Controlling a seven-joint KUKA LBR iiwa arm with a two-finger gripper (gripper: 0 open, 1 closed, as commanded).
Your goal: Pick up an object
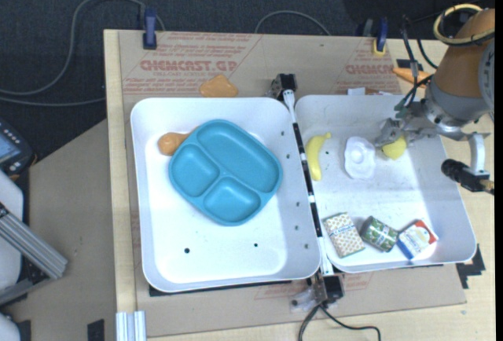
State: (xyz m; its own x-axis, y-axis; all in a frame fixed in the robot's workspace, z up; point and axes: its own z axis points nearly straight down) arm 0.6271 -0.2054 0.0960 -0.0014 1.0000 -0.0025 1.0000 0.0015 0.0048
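Observation:
My gripper (398, 133) is down in the right bin (440, 198), near its far right corner, right over a small yellow object (394, 148) that it touches or nearly touches. Just left of that lie a white lumpy object (359, 158) and a yellow banana (316, 155) by the bin's left wall. Along the near edge sit a patterned small box (342, 233), a dark green packet (379, 234) and a white carton with red and blue (416, 240).
The left bin (157, 237) holds a blue divided plate (225, 171) with an orange object (168, 144) tucked at its far left edge. Another orange piece (218, 86) lies on the bench behind that bin. Cables run past the arm at the right.

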